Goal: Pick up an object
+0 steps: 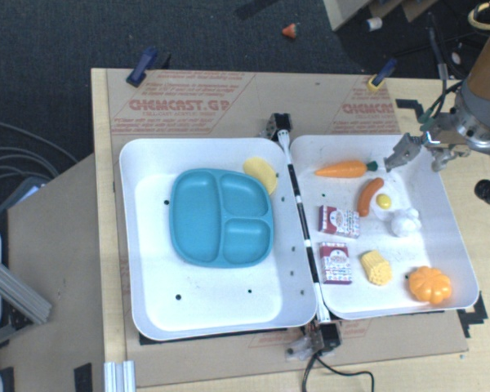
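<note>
Camera view is showing you the gripper [419, 149] hovering at the right bin's [456, 233] far right corner, jaws spread wide and holding nothing. The carrot [341, 170] is lying just beside it along the bin's far edge.

tray [221, 217] in left bin [147, 292] — carrot [340, 170], corn [376, 267] in rt bin [453, 219]

right bin [453, 219] crowded with toys, bare floor around blue plate [222, 217]
</note>
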You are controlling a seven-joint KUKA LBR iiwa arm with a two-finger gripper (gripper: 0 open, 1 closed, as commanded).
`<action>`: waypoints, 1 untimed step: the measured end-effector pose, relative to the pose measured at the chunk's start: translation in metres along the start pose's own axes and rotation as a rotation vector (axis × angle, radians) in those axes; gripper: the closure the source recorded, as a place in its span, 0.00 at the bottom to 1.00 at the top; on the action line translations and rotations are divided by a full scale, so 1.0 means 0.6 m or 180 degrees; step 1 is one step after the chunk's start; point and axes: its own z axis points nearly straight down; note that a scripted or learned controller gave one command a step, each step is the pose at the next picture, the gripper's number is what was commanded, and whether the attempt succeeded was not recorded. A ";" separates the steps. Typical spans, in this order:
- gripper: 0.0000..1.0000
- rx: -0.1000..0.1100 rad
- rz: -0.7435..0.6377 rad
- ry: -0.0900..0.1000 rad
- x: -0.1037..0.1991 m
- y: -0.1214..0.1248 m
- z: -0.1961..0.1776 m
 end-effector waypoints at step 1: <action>0.00 0.0014 -0.0011 0.0034 -0.067 0.056 0.228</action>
